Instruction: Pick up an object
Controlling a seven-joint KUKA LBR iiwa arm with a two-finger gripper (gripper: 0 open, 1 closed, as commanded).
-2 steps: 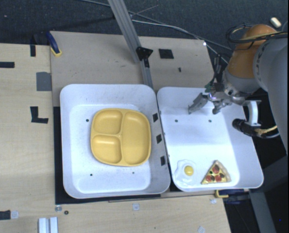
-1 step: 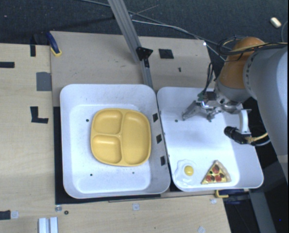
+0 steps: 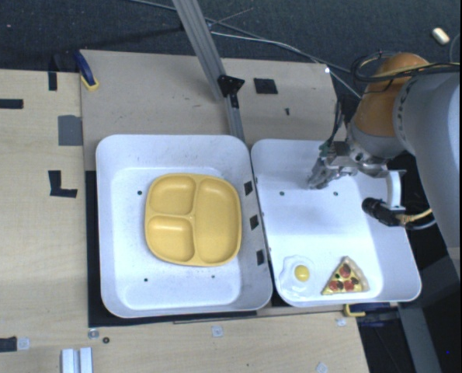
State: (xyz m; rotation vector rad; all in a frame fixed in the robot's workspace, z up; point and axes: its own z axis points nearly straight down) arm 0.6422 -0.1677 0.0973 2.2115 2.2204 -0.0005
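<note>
Over right bin's (image 3: 386,231) far end: gripper (image 3: 321,179) (grip state unclear); pizza slice (image 3: 345,277), fried egg (image 3: 300,273) well apart.

Lighting: even, diffuse, moderately bright, apparently from overhead. White bins (image 3: 176,150) near overexposure, little surface detail; mild sheen on yellow tray (image 3: 192,218). Shadows: soft, short; faint one under gripper (image 3: 324,174) at upper centre-right; dark strip along lower left bin edge. Dark floor across top of frame underexposed, grainy. Sharpness: low resolution, general softness; arm (image 3: 417,123) at right edge blurred and out of focus. Small items at lower right smeared, edges unclear. Distortion: slight perspective slant; bench lines tilt mildly.
</note>
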